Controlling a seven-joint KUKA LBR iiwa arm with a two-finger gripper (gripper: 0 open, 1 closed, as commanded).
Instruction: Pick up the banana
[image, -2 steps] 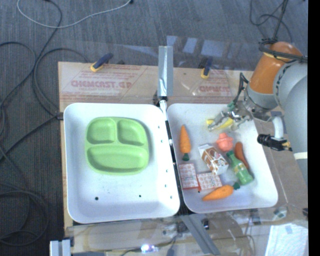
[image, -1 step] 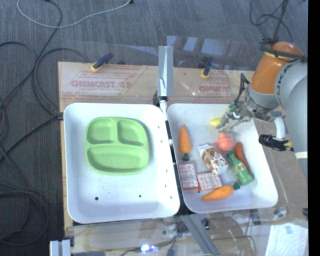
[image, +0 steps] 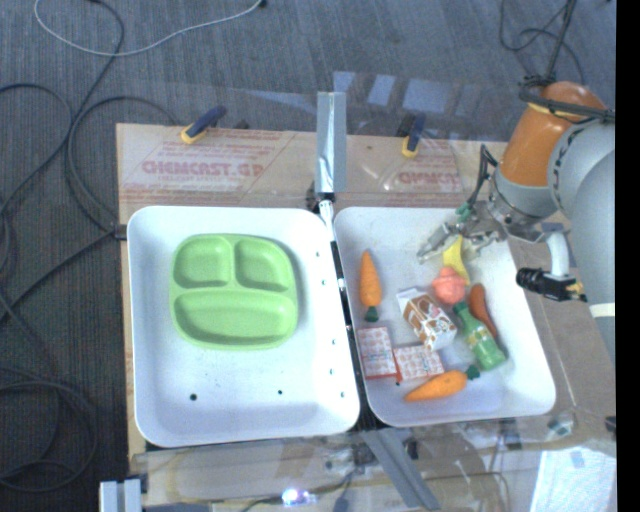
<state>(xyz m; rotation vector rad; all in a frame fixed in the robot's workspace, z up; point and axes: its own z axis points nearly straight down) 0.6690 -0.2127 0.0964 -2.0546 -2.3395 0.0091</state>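
The banana (image: 457, 259) is small and yellow and lies in the right bin (image: 530, 400), near its far right corner. My gripper (image: 457, 240) hangs right over the banana's far end, open, its metal fingers (image: 432, 248) spread to left and right. The banana's upper tip is hidden under the gripper, and I cannot tell if the fingers touch it. The banana's near end rests against a pink round fruit (image: 451, 287).
The right bin also holds an orange carrot (image: 370, 278), a second carrot (image: 437, 386), a snack carton (image: 428, 318), a green bottle (image: 482, 340), a brown sausage (image: 482, 303) and two red packets (image: 376, 352). A green divided plate (image: 236, 290) sits in the left bin (image: 150, 400).
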